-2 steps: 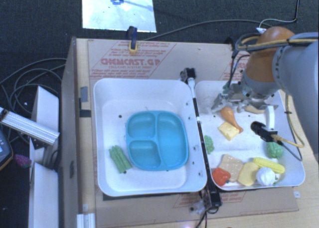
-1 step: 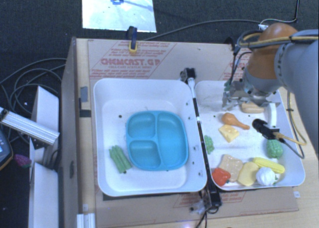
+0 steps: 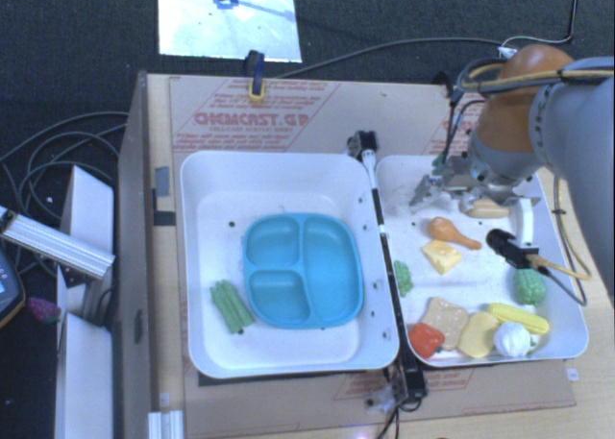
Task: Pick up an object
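Gripper (image 3: 430, 193) hovering empty, fingers spread, just above-left of chicken drumstick (image 3: 453, 232); drumstick long axis running left-right, slightly tilted.

Two white bins: left bin (image 3: 207, 235) and right bin (image 3: 567, 331). The left bin contains one blue divided plate (image 3: 300, 269) and one bundle of green beans (image 3: 231, 305). The right bin contains one drumstick (image 3: 452, 231), one cheese wedge (image 3: 442, 256), one broccoli floret (image 3: 528, 285), one banana (image 3: 519, 316), one cracker (image 3: 444, 313), one tomato (image 3: 426, 338) and one white ball (image 3: 512, 339).
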Controlling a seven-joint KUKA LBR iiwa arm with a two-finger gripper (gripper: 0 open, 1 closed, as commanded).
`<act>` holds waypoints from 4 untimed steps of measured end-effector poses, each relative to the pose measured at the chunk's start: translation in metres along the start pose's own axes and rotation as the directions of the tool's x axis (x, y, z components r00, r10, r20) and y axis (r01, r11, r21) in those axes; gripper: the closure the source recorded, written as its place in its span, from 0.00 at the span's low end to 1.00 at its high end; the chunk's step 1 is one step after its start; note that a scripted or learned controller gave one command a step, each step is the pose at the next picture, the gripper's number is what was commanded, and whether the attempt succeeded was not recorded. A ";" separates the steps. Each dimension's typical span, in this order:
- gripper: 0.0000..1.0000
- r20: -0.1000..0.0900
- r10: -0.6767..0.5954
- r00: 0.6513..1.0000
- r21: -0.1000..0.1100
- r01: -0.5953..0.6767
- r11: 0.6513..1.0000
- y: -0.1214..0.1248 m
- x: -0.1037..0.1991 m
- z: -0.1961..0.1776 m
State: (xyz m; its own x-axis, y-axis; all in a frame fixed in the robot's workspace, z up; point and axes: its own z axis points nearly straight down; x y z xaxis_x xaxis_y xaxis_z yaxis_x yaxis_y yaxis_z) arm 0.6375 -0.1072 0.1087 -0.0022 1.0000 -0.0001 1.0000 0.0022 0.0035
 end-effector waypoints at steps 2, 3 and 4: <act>1.00 0.000 0.000 1.000 -0.001 0.000 1.000 -0.017 -0.003 0.013; 0.00 0.000 0.000 1.000 -0.001 0.000 1.000 -0.017 -0.003 0.013; 0.00 0.000 0.001 1.000 0.003 -0.001 1.000 -0.038 0.011 0.024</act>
State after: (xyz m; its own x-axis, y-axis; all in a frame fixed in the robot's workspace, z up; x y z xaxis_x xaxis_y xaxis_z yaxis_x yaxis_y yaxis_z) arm 0.5995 -0.0962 0.0842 -0.0010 1.0000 0.0002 1.0000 0.0010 0.0002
